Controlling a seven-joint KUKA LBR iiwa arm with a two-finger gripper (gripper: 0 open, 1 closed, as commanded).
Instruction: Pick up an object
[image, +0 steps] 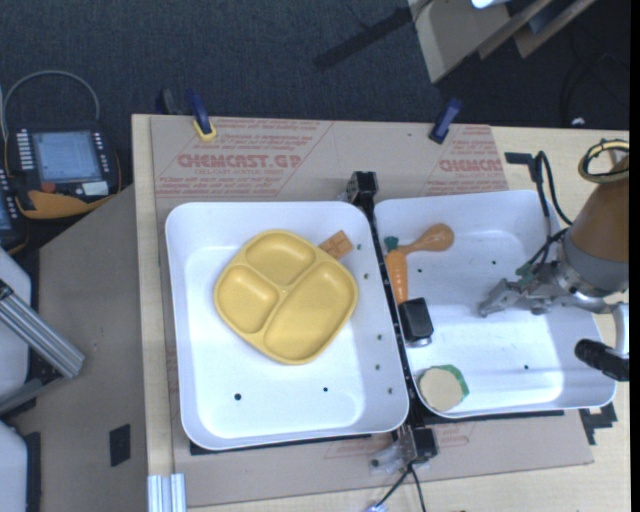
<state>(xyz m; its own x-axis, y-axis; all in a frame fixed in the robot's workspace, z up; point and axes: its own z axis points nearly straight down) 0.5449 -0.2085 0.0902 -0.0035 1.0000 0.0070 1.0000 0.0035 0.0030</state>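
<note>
My gripper (503, 296) hangs low over the middle of the right bin (500, 215), reaching in from the right under the grey wrist and orange band. Nothing shows in its grasp. To its left lie an orange toy carrot (397, 273), a tan wooden spoon (430, 239) and a black block (415, 321) along the bin's left side. A round tan and green piece (441, 387) sits in the bin's near left corner. The gripper stands apart from all of them, with bare white floor beneath it.
The left bin (210, 395) holds a yellow divided plate (287, 297) with a small brown block (336, 243) at its far right edge. A black divider (385, 300) runs between the bins. A black cable (545, 195) curves along the right bin's far right.
</note>
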